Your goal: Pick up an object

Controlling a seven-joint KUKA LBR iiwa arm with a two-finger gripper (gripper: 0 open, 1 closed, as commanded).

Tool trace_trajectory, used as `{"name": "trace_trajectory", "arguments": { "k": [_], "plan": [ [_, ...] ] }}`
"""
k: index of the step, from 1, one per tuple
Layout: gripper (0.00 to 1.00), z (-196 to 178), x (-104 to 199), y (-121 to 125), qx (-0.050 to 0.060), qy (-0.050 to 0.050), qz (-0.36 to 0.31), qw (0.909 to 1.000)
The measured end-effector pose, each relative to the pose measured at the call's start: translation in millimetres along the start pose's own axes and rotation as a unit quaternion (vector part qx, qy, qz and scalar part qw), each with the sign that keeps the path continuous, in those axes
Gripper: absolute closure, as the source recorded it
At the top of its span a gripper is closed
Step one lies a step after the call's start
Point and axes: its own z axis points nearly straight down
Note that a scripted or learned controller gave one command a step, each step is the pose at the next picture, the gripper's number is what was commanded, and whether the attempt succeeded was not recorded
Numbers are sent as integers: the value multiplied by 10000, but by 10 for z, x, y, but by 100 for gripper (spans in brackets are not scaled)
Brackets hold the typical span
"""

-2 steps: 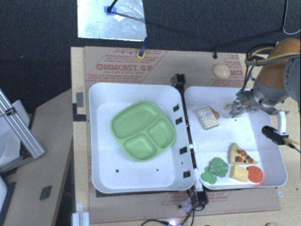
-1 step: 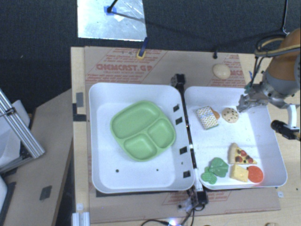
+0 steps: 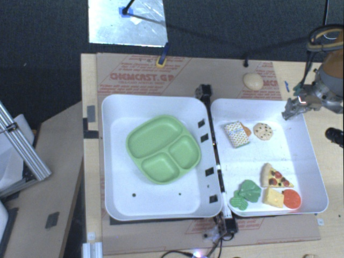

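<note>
- The gripper (image 3: pixel 293 109) is seen at the far right corner of the right bin (image 3: pixel 314 165), just over its rim; whether it's open or shut can't be told, and nothing is seen held in it.
- Nearest pick is judged to be the cookie (image 3: pixel 263 131), down-left of the gripper, round, so no long axis to worry about.
- The cracker packet (image 3: pixel 236 134) sits just beside the cookie, tilted.
- Pizza slice (image 3: pixel 274 177), cheese wedge (image 3: pixel 273 197), tomato slice (image 3: pixel 292 199) and lettuce (image 3: pixel 245 193) are bunched at the near edge, well apart from the gripper.
- The white floor around the cookie looks flat and open.
</note>
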Motion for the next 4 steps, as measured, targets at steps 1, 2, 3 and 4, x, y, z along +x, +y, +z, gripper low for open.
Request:
{"name": "trace_trajectory", "arguments": {
  "k": [1,2,3,4],
  "plan": [
    [100,-242,-4,14,12,6,-21,10000],
    [100,-145,514,75,27,18,-49,10000],
    [100,-228,1120,204,22,23,-57,10000],
    [100,-233,1662,349,16,20,-55,10000]
  ]
}}
